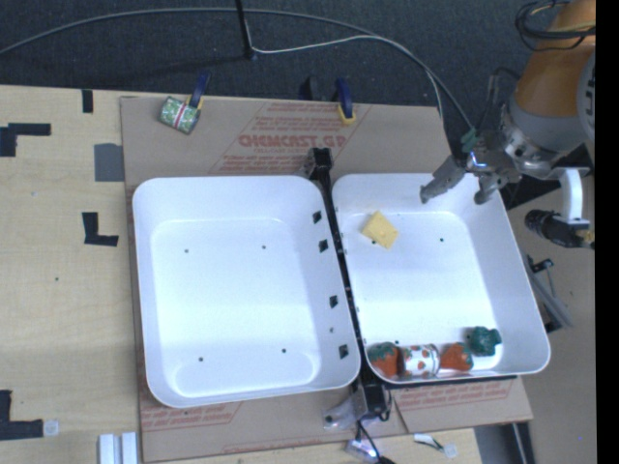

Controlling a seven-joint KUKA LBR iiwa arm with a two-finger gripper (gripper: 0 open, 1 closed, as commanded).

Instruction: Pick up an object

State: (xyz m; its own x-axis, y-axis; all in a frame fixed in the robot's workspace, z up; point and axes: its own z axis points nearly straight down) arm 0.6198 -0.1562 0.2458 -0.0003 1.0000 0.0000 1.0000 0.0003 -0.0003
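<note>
Two shallow white bins are sitting side by side on the bench. The left bin is holding nothing, while the right bin is carrying a small yellow block near its upper left corner, well apart from everything else. Along the right bin's near wall a row of small items is lying close together — a red and green piece, a white piece with red spots, an orange-red piece and a green lump.

The yellow block is looking like a tilted, roughly square wedge, pale yellow and lying flat on the bin floor.

The gripper is hanging over the far right edge of the right bin with its two fingers spread wide and nothing between them — well apart from the yellow block.

The bins are resting on a brown cardboard sheet with red printing, laid on a pale wooden bench marked with black tape. A small green and white box is lying on the cardboard's far left corner, and blue clamps are gripping its far edge. Dark carpet with a thin cable is stretching behind.
</note>
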